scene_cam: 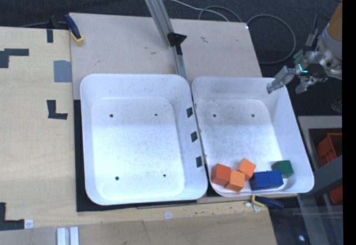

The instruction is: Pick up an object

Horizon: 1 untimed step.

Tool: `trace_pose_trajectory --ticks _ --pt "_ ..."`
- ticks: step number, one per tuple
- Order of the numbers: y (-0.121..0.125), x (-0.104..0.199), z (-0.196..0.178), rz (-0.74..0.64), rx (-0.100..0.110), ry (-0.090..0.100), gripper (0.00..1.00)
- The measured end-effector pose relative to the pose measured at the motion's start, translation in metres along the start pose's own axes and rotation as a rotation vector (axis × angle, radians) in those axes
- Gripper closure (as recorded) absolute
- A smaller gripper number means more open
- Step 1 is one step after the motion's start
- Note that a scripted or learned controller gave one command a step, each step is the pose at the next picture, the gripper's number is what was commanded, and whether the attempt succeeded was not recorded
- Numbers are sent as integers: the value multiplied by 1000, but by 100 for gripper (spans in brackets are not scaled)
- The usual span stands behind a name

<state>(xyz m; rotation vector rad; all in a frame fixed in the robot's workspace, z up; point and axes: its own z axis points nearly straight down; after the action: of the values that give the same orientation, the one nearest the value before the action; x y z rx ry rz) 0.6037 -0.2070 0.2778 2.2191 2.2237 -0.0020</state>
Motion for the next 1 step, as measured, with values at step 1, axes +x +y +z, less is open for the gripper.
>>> trace_pose_trajectory --ticks 1 --pt "12 73 5 -6 1 3 0"
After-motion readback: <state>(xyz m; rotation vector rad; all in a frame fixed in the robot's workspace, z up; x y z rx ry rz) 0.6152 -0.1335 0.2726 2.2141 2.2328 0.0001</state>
